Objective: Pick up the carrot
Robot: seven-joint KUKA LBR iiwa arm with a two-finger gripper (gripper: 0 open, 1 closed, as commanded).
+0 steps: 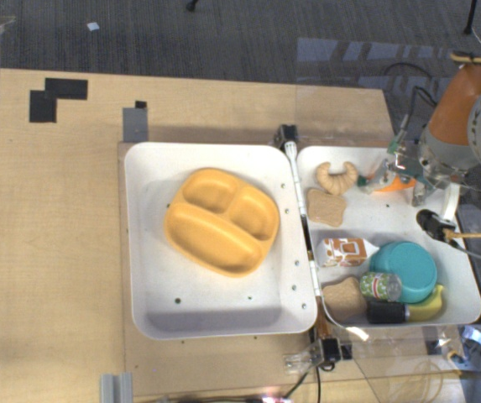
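Fingers (389,173) low at carrot (391,185), grip state unclear

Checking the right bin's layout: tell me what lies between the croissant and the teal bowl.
In the camera view, a slice of bread and a small snack packet lie between the croissant and the teal bowl.

Wooden bench (64,250) carries two white bins side by side: left bin (143,225), right bin (467,296)
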